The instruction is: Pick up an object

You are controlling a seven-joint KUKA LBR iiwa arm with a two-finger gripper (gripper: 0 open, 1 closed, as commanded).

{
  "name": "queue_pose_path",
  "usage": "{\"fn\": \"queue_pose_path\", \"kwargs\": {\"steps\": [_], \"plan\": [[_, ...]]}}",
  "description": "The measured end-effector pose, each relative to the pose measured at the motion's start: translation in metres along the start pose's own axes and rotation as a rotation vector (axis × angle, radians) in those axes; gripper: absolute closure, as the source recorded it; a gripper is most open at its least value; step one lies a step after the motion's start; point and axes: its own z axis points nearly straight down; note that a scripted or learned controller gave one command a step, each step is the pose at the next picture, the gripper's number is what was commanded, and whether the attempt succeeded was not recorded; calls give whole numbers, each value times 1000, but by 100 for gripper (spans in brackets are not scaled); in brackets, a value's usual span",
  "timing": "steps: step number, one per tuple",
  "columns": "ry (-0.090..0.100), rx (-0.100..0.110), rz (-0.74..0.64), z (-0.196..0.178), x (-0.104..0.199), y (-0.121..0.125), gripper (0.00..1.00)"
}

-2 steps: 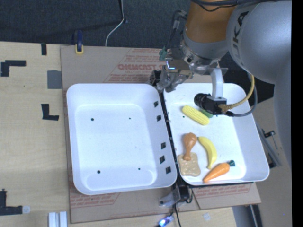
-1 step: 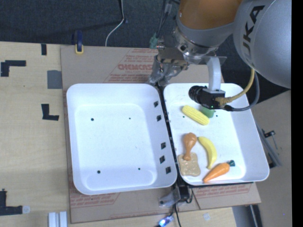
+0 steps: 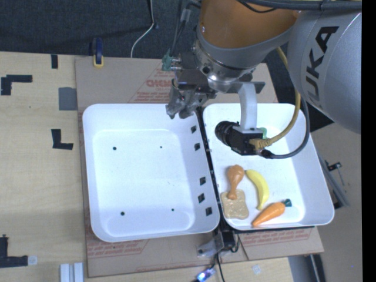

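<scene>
The right-hand shallow white plastic bin (image 3: 305, 157) carries four small items, all grouped at its near edge. A brown toy chicken drumstick (image 3: 235, 179) lies close to the bin's left wall, its bone end pointing toward the near edge. Directly below it, touching or almost touching, sits a flat tan slice shaped like toast (image 3: 236, 207). Just right of the drumstick lies a curved yellow plastic banana (image 3: 258, 187). An orange toy carrot with a green stub (image 3: 270, 212) rests in the near right area, its tip beside the toast slice.

The left-hand shallow white bin (image 3: 141, 178) shows four dark dots on its floor.

The grey arm with orange band (image 3: 247, 10) covers the far edge where the two bins meet. The two-finger gripper (image 3: 183, 106) hangs over that dividing rim at the far end, well apart from the four items. Its tips are dark and blurred; whether they are spread or pressed together cannot be determined. A black cylindrical unit with a yellow cable (image 3: 238, 137) hides part of the right bin's floor.
</scene>
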Motion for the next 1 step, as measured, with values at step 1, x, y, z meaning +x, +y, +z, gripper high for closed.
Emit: {"fn": "queue_pose_path", "kwargs": {"steps": [1], "plan": [[0, -5, 3, -59, 59, 33, 100]]}}
